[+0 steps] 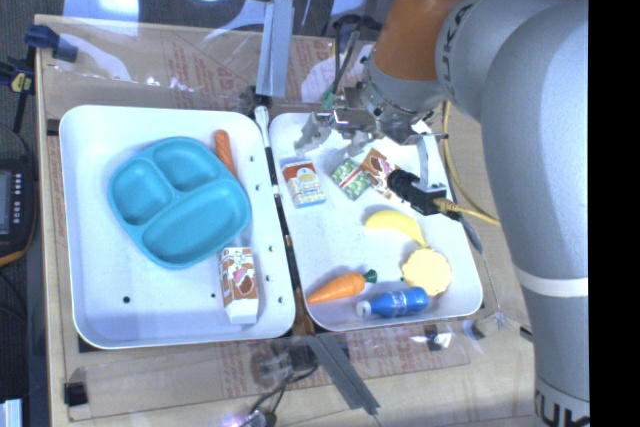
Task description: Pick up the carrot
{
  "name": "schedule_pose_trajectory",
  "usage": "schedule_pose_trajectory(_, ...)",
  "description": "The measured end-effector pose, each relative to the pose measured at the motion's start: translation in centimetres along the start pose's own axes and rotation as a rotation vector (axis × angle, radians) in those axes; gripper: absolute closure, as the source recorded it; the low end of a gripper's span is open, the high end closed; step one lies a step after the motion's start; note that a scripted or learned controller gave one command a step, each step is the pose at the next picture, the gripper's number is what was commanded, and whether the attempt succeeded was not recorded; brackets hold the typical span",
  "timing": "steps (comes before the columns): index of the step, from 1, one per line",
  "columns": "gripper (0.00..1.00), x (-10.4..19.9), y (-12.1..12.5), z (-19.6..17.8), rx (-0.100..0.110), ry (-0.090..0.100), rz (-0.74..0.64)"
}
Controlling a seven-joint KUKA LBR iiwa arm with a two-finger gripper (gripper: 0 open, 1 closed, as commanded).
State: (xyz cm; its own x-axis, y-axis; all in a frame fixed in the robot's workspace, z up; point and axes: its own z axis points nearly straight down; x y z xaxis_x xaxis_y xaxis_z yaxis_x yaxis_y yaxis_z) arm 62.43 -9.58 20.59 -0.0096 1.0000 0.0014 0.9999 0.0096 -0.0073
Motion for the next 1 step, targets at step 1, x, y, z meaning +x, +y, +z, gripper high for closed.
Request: schedule_pose_trajectory(1,0.00,-5.60,-4.24,0.52,-0.002,0.000,-0.112)
